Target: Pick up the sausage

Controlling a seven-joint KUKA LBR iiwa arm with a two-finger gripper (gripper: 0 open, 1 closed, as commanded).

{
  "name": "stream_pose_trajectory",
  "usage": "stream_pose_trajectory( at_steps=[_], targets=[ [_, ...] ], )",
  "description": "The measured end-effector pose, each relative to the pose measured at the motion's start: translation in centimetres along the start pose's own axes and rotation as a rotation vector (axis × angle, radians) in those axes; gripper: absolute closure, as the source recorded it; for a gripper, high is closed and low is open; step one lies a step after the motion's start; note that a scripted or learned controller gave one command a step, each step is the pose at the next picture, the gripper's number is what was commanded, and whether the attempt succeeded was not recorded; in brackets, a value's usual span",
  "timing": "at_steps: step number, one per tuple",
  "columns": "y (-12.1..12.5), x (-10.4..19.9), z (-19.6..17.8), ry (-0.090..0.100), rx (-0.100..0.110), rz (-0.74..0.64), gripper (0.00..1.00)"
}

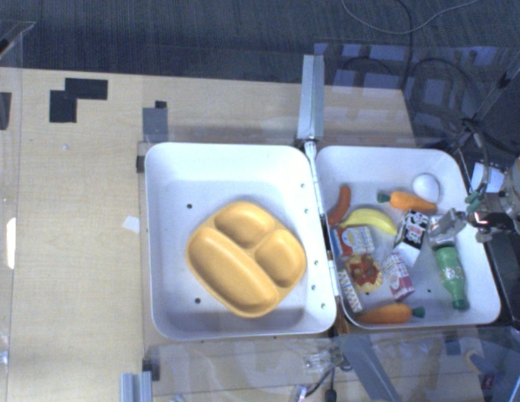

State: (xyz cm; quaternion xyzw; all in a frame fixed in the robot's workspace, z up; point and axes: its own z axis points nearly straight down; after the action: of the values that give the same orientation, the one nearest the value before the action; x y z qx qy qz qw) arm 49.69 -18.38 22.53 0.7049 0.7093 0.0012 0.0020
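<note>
The sausage is a thin reddish-brown link lying along the left wall of the right bin, just left of a banana. My gripper hangs low over the right side of that bin, above a green bottle and beside a small black-and-white carton. It is well to the right of the sausage, with the banana and the carton between them. Nothing of the sausage is at the gripper.
The right bin also holds a carrot, a white egg, a second carrot at the front and several snack packets. A yellow divided plate lies in the left bin.
</note>
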Motion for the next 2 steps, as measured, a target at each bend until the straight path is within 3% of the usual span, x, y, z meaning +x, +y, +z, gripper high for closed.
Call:
stream_pose_trajectory(
  at_steps=[1, 2],
  targets=[
    [11.6, 4.2, 6.0, 0.000, -0.001, -0.182, 0.00],
    [16.0, 7.7, 13.8, -0.001, -0.005, -0.480, 0.00]
  ],
)
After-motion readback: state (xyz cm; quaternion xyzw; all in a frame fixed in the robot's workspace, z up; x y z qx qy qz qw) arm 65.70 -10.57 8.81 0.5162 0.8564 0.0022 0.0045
